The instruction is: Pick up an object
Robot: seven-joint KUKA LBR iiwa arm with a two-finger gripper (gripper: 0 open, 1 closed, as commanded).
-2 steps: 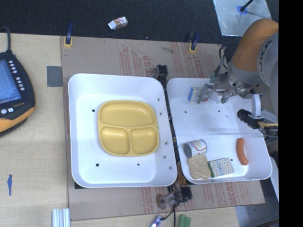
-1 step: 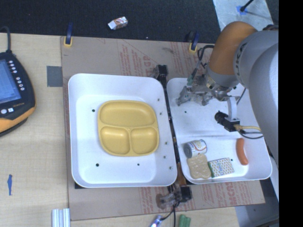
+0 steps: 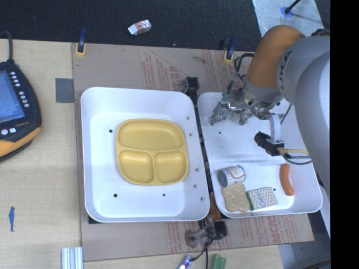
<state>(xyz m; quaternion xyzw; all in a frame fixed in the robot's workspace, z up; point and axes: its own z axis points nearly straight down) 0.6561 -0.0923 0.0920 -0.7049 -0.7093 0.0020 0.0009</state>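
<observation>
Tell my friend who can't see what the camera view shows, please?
A grey robot arm reaches from the right, its pincer at the far end of the right white bin, which holds a small can, a cracker, a patterned packet and a toy hot dog. The left white bin holds a yellow divided plate.

Right bin middle bare, can, sponge, sausage crowding near edge

Light wood counter under brown cardboard sheet; dark floor along frame top; even overhead lighting.
</observation>
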